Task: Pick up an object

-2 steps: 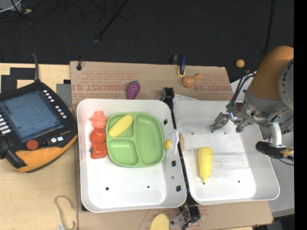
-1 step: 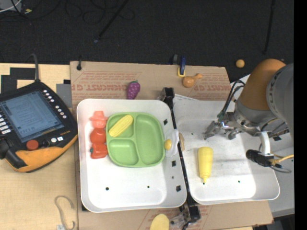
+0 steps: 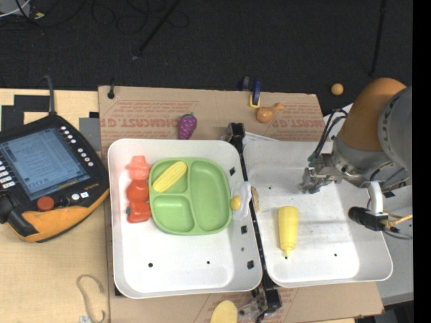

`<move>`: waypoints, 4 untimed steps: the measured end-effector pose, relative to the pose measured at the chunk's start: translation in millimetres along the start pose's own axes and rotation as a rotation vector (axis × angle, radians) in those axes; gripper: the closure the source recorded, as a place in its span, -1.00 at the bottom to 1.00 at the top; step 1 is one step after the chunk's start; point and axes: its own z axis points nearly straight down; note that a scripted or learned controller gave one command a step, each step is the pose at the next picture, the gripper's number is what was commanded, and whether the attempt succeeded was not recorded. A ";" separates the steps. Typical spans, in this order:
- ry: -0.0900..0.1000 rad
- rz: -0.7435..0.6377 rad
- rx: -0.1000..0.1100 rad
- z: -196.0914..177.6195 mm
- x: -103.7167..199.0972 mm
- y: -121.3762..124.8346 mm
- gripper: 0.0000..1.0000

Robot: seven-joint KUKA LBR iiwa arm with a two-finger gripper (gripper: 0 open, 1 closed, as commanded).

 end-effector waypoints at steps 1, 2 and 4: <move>-0.002 0.001 -0.005 -47.0 6.8 -2.6 1.00; -0.002 0.002 -0.007 -109.1 7.6 4.1 1.00; 0.000 0.001 0.001 -128.8 49.2 -15.7 1.00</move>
